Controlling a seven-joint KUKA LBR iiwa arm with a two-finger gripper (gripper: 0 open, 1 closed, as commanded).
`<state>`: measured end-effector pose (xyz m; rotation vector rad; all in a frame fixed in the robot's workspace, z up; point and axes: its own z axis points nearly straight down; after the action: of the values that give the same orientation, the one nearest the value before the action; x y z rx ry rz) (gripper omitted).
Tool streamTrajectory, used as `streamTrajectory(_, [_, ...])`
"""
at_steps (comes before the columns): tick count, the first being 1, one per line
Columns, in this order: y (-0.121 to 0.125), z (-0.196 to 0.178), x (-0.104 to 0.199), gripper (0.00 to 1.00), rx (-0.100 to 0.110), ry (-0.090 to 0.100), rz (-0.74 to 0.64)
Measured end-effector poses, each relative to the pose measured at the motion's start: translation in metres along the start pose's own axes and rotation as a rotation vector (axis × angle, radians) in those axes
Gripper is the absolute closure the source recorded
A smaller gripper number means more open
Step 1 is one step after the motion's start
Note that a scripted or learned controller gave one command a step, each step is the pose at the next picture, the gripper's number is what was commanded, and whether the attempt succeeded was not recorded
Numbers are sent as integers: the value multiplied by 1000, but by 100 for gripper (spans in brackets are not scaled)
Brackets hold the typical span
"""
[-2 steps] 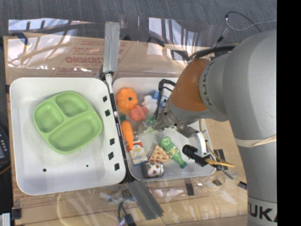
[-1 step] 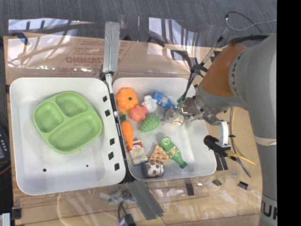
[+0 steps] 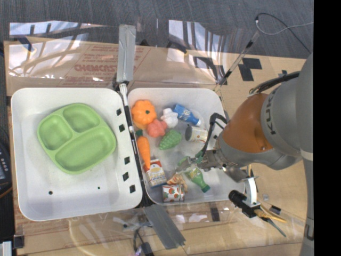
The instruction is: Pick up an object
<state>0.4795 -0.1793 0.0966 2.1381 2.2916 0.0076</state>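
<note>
Low over the right bin, the gripper is hovering above a glossy green bottle; whether its fingers are clenched, I cannot tell.

Matt green plastic plate

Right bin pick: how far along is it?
Done: the arm has reached into the right bin, with the claw low among the toys by the green bottle. In hand: nothing visibly held. Left: grip and lift one; the pumpkin and carrot lie untouched.
</note>
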Motion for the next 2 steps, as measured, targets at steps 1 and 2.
streamTrajectory(1, [-5, 3, -30, 0, 10, 3, -30])
streamTrajectory(2, [-5, -5, -30, 100, 12, 4, -37])
